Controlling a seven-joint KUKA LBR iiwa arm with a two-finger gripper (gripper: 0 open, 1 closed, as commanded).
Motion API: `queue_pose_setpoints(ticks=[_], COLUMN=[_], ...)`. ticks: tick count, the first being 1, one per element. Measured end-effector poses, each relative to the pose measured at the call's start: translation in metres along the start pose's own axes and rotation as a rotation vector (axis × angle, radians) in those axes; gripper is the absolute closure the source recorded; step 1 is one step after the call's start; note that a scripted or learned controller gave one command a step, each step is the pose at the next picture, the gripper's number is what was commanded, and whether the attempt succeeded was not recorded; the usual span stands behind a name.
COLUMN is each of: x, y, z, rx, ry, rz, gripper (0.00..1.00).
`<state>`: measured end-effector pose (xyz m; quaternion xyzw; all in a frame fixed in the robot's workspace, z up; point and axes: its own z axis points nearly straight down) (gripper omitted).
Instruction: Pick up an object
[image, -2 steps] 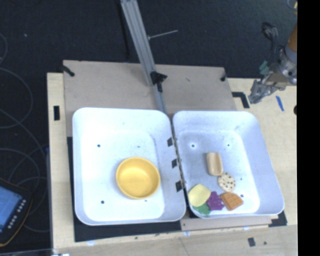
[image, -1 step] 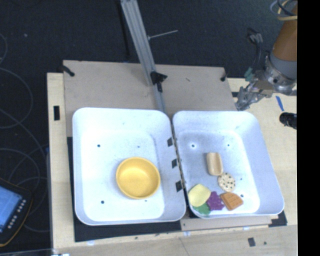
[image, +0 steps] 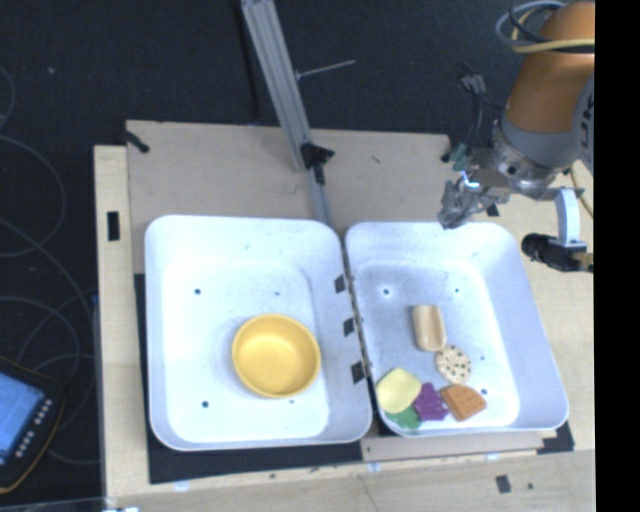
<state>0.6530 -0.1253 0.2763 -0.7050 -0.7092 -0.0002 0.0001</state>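
You see the gripper (image: 462, 212) hanging over the far rim of the right bin (image: 500, 262); you cannot tell how its jaws stand. Well below the jaws, toward the near side, lie the tan bread piece (image: 428, 327) and the spotted cookie (image: 453, 363). Far left of the jaws, the yellow bowl (image: 276, 355) sits in the left bin (image: 200, 260).

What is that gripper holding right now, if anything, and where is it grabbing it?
Nothing that I can see. The gripper hangs over the far rim of the right bin, with no object between its tips; the food toys lie at the bin's near side.
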Motion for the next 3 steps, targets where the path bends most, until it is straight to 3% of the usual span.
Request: queue_pose_setpoints(ticks=[3], x=[0.177], y=[-0.049], z=[0.021], rx=[0.001], ry=[0.001], rz=[-0.002], gripper=[1.00])
